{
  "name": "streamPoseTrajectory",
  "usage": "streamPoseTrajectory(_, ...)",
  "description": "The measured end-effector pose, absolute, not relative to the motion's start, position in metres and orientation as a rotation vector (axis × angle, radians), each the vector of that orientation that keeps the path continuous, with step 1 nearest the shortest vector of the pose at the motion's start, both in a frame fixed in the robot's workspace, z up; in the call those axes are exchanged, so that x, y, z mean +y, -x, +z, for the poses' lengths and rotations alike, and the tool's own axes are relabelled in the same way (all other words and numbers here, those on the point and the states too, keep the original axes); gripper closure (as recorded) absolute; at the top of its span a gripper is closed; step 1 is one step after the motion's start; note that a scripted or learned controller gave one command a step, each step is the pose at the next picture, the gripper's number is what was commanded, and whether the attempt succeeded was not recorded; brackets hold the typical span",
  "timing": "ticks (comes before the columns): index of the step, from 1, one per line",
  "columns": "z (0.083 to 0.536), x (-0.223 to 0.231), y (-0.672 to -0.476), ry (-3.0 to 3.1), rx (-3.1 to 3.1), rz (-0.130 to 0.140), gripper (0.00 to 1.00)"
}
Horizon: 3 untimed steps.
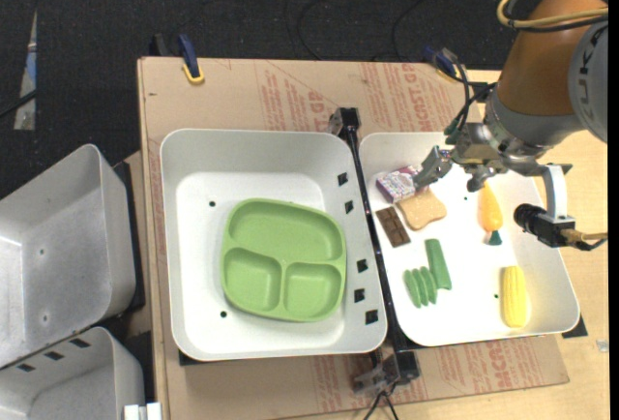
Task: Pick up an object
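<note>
The gripper [455, 166] hangs just above the toast slice [422, 210], its fingers' spread unreadable. The arm [551, 60] hides the bin's [484, 336] far corner beyond the toast.

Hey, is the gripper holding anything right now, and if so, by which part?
It cannot be told. The gripper hangs over the right bin, just above the toast slice and purple packet, with nothing seen between its fingers.

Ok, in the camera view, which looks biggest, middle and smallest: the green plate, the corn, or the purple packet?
1. Green plate, by far the largest.
2. Corn.
3. Purple packet, though the claw partly covers it, so corn versus packet is unsure.
</note>
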<state>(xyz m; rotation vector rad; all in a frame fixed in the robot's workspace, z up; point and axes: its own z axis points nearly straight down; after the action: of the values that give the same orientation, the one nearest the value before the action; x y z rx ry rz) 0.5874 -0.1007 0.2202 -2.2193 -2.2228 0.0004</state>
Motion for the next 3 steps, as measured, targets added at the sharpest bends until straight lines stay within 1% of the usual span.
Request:
streamPoseTrajectory(1, 0.162, -0.103, -0.58, 2.222, -2.219, 0.002, 0.0)
streamPoseTrajectory(2, 0.117, -0.106, -0.573, 2.222, -2.218, 0.002, 0.0)
streamPoseTrajectory(3, 0.094, -0.106, -0.574, 2.224, -2.22, -0.002, 0.0)
